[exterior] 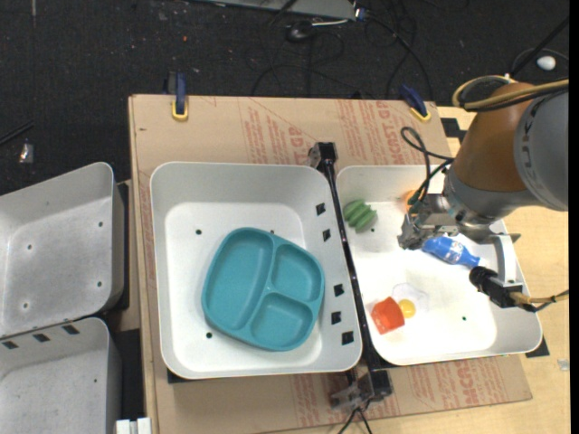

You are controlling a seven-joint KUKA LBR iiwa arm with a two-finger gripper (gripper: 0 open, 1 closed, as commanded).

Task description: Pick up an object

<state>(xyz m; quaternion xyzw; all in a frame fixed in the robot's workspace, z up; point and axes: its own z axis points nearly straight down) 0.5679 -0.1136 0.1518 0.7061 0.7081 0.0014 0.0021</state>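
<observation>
My gripper (414, 235) hangs over the upper middle of the right bin (452, 337), below the grey wrist and orange band. A blue bottle-like object (451, 250) lies just to the gripper's right, touching or nearly touching it. A green ridged object (359, 215) rests at the bin's upper left, apart from the gripper. A red-orange cup (387, 316) lies at the lower left beside a small yellow piece (407, 309) and a clear piece (407, 293). A sliver of something orange (412, 195) peeks out behind the wrist.
The left bin (181, 206) holds a teal divided plate (263, 288). A black divider (344, 251) runs between the bins. A black cable and connector (493, 286) trail over the right bin's right side. White trays (54, 242) sit off the bench at left.
</observation>
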